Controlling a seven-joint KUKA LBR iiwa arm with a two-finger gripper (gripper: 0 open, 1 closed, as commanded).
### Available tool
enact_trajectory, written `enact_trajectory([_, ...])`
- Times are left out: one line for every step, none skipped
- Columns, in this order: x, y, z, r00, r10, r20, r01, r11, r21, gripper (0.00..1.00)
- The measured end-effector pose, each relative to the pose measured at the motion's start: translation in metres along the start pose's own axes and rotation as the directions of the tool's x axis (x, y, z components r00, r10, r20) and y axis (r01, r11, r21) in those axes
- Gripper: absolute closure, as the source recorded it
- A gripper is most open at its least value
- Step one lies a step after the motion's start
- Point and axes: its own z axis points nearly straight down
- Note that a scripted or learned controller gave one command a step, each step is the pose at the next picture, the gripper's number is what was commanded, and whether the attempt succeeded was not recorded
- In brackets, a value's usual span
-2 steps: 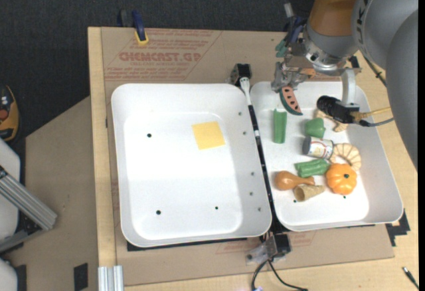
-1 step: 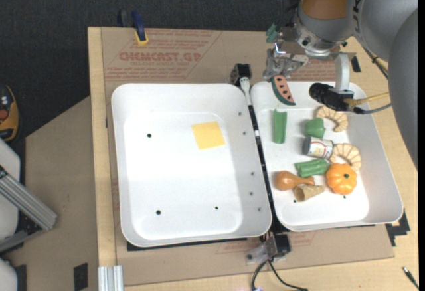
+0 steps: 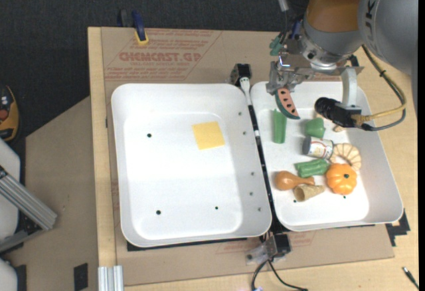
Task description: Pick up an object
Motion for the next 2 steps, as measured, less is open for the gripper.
enact_trajectory([0.002, -0.019, -0.039, 1.0, 0.0, 0.001, 0.001, 1.0, -0.007, 1.0])
enact_trajectory([0.048, -0.054, -0.037, 1.0, -0.005, -0.001, 0.005, 1.0, 0.001, 1.0])
